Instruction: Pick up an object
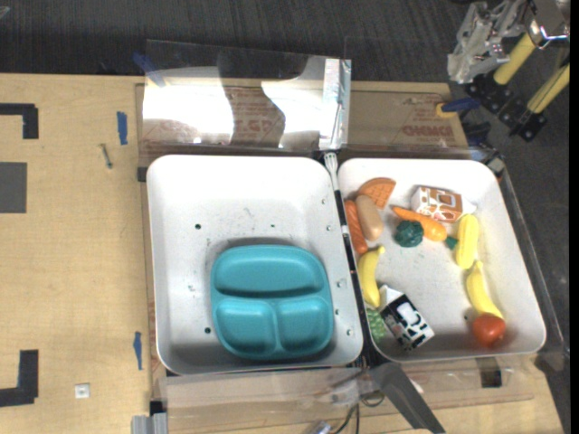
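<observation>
Parked high at the camera view's top right, well apart from both bins, the gripper (pixel 493 39) is seen with its grip state impossible to tell, while the toy food (pixel 425 233) is left untouched in the right bin (pixel 516 242)—nothing picked yet.
</observation>
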### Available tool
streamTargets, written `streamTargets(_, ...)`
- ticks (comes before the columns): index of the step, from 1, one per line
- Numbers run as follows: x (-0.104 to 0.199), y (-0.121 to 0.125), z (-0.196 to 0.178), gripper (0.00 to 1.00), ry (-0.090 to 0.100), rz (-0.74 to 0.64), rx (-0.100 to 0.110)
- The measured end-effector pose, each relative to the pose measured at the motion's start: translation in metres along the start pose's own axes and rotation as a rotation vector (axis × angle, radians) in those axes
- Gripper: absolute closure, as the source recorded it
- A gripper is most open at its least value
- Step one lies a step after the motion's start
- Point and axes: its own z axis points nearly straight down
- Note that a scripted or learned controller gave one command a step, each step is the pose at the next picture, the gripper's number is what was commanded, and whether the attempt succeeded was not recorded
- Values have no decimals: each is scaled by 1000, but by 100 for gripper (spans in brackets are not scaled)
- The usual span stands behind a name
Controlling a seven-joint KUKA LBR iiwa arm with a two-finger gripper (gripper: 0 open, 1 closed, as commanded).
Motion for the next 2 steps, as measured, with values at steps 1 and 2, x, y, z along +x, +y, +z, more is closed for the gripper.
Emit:
streamTargets(1,-3,0,-13,100,-13,1,1)
streamTargets(2,16,-27,58,100,85,-207,-17)
